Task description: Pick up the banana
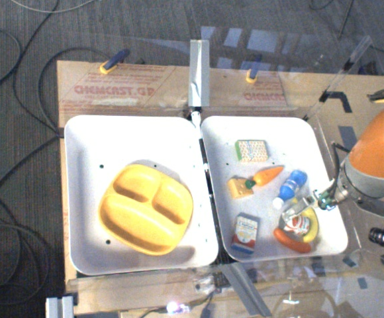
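The banana (312, 227) is yellow and curved, lying in the right bin (265, 126) near its front right corner. My gripper (298, 211) reaches in from the right and sits low over the banana's upper left end, partly covering it. The grey wrist and orange band (376, 152) lie past the bin's right wall. The view does not show whether the banana is held.
Beside the banana lie a red sausage-like toy (291, 240), a blue bottle (292, 184), an orange carrot (269, 175), a yellow block (240, 187), a small carton (245, 232) and a patterned box (251, 150). The left bin (86, 144) holds a yellow divided plate (147, 209).
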Available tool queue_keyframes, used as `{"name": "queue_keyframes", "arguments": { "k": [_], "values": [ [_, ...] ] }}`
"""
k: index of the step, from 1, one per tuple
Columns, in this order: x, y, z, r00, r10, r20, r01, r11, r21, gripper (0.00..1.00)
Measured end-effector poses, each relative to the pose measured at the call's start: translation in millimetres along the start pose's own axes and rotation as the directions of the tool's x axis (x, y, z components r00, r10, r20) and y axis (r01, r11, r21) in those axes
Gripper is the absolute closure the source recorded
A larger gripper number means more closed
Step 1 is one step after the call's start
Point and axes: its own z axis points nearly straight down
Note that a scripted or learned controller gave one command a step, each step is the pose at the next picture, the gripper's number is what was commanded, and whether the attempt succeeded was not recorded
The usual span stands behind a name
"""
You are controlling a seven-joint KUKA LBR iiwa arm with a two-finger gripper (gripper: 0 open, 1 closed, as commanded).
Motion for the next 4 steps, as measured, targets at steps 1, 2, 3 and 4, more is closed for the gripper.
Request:
{"name": "queue_keyframes", "arguments": {
  "k": [1,2,3,4],
  "values": [
    [44.5,17.6,41.2,0.959,-0.284,0.0,0.284,0.959,-0.002,0.0],
    [23.3,38.1,49.6,0.957,-0.29,-0.001,0.29,0.957,-0.007,0.0],
    [-11.6,21.9,31.4,0.938,-0.347,0.0,0.347,0.938,-0.003,0.0],
    [-5.3,-1.6,-8.3,0.901,-0.433,0.003,0.433,0.901,0.0,0.0]
  ]
}}
